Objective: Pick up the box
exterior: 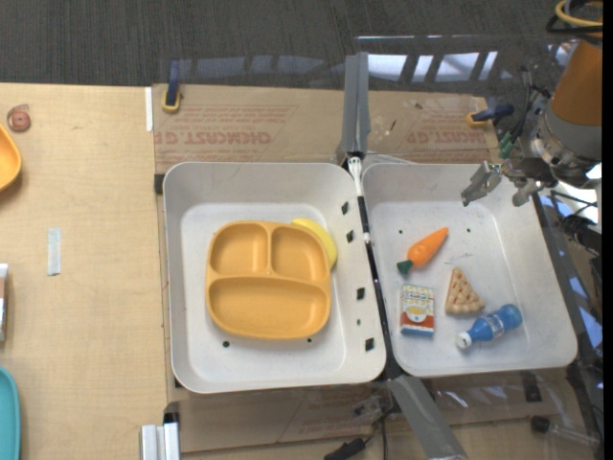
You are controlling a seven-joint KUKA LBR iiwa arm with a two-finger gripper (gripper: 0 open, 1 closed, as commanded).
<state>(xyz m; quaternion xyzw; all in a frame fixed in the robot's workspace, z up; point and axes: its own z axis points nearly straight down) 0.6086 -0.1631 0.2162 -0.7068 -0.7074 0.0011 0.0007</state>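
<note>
Robotics lab test cell. Evidence: two shallow white bins, left bin (182,286) and right bin (536,286), butted side by side on a bench lined with flattened cardboard (249,127) held by a yellow clamp (172,99), with dark carpet (239,17) behind. Contents are toy props rather than working goods: an orange divided tray (268,281), a plastic carrot (428,245), a small box (417,310), a miniature bottle (490,326).
</note>
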